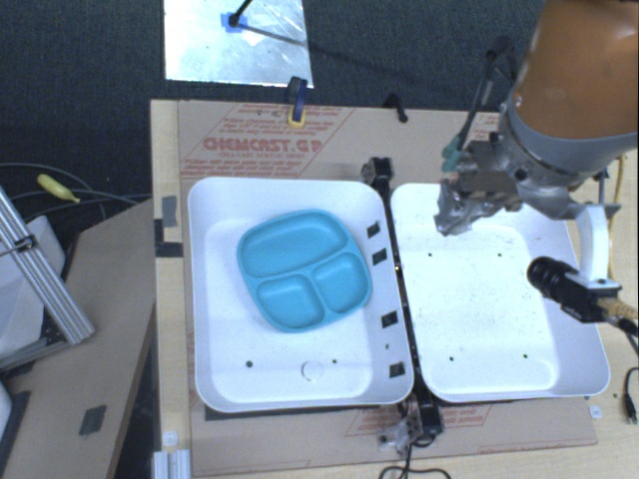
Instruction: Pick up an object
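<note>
A light blue divided plate [302, 269] with three compartments lies flat in the left white bin [225, 367]. A small pale round thing [313, 371] rests on that bin's floor near its front edge. My gripper [454, 218] hangs over the far left part of the right white bin [499, 362], well to the right of the plate and apart from it. Nothing shows between its fingers, and I cannot make out how they stand.
The two bins sit side by side on a cardboard sheet [262, 138], joined by a black-clipped divider [389, 267]. A shiny foil sheet [238, 26] lies beyond the bench. An aluminium frame [35, 277] stands at the left.
</note>
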Robot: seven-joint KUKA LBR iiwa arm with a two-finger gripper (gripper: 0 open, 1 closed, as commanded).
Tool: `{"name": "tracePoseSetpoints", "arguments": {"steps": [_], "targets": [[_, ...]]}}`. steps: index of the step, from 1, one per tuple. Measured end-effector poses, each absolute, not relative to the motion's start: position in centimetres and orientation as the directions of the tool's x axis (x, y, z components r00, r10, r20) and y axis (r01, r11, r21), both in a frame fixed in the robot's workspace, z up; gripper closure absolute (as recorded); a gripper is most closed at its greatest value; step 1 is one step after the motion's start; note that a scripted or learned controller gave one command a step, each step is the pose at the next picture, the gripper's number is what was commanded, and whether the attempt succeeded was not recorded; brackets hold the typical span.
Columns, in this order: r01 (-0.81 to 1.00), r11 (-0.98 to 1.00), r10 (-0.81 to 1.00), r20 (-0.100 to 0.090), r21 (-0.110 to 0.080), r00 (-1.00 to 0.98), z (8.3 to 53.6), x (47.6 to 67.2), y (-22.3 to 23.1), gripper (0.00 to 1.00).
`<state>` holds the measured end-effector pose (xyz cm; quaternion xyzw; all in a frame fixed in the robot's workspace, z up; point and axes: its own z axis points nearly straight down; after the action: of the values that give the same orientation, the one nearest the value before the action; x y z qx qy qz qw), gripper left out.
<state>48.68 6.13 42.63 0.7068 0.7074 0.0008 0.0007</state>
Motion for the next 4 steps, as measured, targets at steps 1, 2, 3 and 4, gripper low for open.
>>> {"name": "tracePoseSetpoints", "arguments": {"steps": [1,2,3,4], "targets": [[1.0,0.007,1.0,0.001,0.005,-0.007,45.2,48.7,9.0,1.0],[1.0,0.005,1.0,0.0,0.002,-0.005,43.0,48.7,9.8,1.0],[1.0,0.0,1.0,0.0,0.001,0.0,40.5,50.2,9.9,1.0],[1.0,0.011,1.0,0.004,0.006,-0.011,44.1,50.0,17.5,1.0]]}}
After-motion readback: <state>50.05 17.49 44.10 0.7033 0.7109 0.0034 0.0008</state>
